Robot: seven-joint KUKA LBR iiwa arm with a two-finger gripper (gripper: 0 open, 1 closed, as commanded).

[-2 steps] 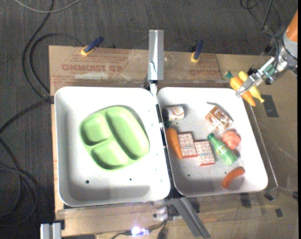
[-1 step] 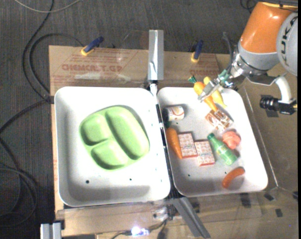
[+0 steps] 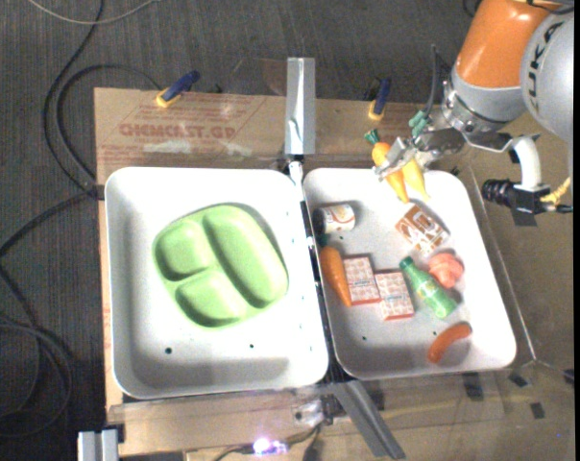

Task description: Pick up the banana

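Up at the far edge of the right bin (image 3: 482,257), the hand (image 3: 406,158) hangs with the banana (image 3: 405,182) pinched between its fingers, lifted clear of the bin floor, an orange carrot-like piece (image 3: 379,152) beside it. Below lie a carrot (image 3: 334,275), green bottle (image 3: 429,289) and small cartons (image 3: 377,285). A green divided plate (image 3: 222,264) sits in the left bin (image 3: 127,334).

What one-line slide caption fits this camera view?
Tool lifts the banana above the right bin; green tray sits in the left.

One fixed camera hangs above the bench, looking down at a slant (fairly high up), both bins (image 3: 127,286) mid-frame.
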